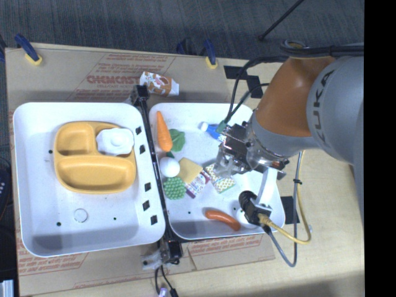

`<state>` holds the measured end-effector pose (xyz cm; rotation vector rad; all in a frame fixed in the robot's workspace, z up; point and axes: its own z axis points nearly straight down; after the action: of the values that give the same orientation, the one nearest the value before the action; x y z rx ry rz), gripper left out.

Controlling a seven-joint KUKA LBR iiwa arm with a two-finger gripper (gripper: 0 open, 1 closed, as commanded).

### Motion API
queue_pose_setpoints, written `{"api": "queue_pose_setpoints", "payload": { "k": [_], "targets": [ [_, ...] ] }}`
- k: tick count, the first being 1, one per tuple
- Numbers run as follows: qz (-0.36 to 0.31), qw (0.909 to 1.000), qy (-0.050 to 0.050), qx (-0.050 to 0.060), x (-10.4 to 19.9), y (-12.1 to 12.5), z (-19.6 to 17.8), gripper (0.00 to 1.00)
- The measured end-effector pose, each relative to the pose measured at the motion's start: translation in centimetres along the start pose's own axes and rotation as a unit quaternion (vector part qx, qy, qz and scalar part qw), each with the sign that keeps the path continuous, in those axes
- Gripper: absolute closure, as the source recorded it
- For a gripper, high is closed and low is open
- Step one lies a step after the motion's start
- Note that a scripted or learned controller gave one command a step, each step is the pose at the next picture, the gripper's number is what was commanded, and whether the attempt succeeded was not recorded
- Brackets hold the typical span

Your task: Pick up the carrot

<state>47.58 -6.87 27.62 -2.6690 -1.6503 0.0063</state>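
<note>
1. So far nothing of the pick looks done: I see the carrot (163, 132) lying in the right bin (185, 111), hard against its left wall, near the far end, with its tip pointing away from me.
2. It rests partly on a green leafy piece (177, 139); a white egg (169, 166) sits just below it, nearer me.
3. Left to do, as I judge it: bring the tool (224, 166) over the carrot, close on it, and lift.
4. My tool hangs over the middle of the right bin, above a patterned packet (223, 181), well apart from the carrot.
5. I cannot tell how the tool is set; the wrist hides that.
6. My arm (309, 104) comes in from the right, the orange band over the bin's far right corner, the wrist bent down and leftward.
7. A sausage (223, 218) lies at the bin's near edge; the left bin (37, 228) holds a yellow tray (93, 166).
</note>
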Motion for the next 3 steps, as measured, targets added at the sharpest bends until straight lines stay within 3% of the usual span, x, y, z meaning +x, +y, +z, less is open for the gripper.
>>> {"api": "queue_pose_setpoints", "payload": {
  "k": [1,2,3],
  "targets": [
    [-0.034,0.9994,0.000,0.000,4.6,-2.3,3.0,1.00],
    [-0.052,0.9986,0.000,-0.002,2.0,-0.9,-6.8,1.00],
    [-0.062,0.9981,0.000,0.001,0.5,-0.3,4.7,1.00]
  ]
}}
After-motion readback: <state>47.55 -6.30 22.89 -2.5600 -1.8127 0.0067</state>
